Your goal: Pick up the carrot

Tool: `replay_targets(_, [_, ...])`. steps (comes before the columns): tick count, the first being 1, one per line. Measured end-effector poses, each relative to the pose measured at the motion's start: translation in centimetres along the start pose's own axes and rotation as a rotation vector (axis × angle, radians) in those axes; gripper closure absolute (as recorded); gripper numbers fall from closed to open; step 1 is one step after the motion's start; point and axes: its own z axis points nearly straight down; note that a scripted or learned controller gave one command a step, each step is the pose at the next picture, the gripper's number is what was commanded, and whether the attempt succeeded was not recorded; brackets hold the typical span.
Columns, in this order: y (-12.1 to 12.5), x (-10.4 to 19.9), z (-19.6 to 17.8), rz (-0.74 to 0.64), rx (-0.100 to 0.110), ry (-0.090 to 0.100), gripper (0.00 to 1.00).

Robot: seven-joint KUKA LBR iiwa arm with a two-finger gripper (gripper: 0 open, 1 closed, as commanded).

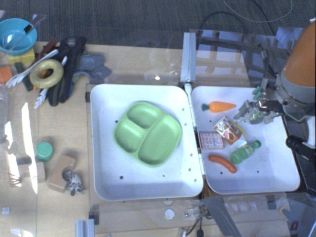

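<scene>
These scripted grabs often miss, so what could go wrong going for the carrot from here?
The gripper sits to the right of the carrot, not over it, so closing now would likely miss. The snack packet lies close below the carrot and could be nudged or caught. The carrot lies near the bin's far wall, which may crowd the fingers.

One fixed camera above the bench

It looks down at a slant on both white bins (pixel 98 147), the arm (pixel 298 68) entering from the right.
</scene>
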Motion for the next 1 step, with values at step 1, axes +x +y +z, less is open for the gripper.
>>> replay_targets(1, [5.72, 0.66, 7.07, -0.100, 0.000, 0.000, 0.00])
